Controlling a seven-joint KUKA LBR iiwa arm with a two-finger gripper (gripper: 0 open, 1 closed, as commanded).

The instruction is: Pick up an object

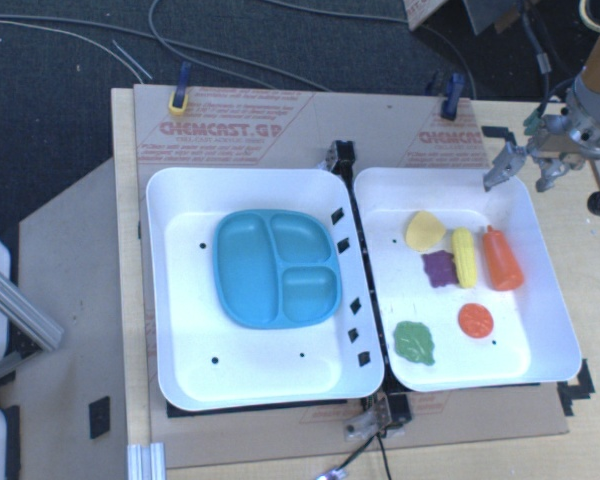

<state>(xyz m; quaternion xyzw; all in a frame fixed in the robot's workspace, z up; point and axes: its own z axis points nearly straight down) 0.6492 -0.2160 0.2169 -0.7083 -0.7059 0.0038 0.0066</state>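
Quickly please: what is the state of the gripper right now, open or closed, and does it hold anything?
Gripper: open, holding nothing, above the far right corner of the right bin.

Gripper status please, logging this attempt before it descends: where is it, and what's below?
Gripper open, holding nothing, above right bin's far right corner. Carrot and corn nearest. Nothing in the way.

Even, bright light is cast from above; the white bins (250, 193) are slightly washed out, shadows are kept soft, and mild blur is seen throughout.
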